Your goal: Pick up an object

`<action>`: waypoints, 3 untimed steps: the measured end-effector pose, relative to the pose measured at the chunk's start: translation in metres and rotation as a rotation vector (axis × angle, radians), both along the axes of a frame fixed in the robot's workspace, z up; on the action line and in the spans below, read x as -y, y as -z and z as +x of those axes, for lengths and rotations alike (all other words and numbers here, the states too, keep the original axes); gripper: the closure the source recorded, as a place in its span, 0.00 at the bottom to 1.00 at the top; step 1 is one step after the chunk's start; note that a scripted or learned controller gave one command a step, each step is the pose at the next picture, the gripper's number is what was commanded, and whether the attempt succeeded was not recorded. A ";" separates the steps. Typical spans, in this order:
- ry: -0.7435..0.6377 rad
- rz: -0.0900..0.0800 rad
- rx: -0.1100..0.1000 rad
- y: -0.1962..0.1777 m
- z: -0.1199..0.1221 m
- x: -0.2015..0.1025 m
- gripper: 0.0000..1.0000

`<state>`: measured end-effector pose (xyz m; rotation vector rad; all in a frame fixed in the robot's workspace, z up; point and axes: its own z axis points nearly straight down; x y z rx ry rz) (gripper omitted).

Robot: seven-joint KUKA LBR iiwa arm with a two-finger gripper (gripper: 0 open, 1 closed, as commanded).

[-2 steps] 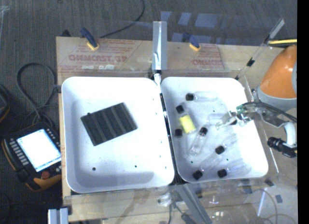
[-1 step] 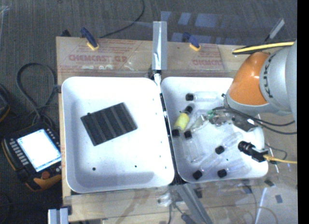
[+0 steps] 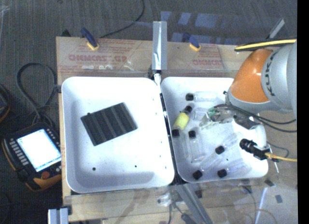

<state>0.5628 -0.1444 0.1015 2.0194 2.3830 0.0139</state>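
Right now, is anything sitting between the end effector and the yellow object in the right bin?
Nothing visible. The end effector sits low in the right bin, just right of the yellow object; only bare bin floor lies between them.

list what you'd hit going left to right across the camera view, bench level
Handheld screen pendant → left bin with the black ribbed mat → right bin with the yellow object → clear black-capped bottles → arm's orange band.
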 end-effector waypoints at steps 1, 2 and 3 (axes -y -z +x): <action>-0.217 0.004 -0.022 -0.010 -0.079 0.014 1.00; -0.232 0.003 -0.019 -0.082 -0.017 -0.058 1.00; -0.232 0.003 -0.020 -0.082 -0.017 -0.058 0.00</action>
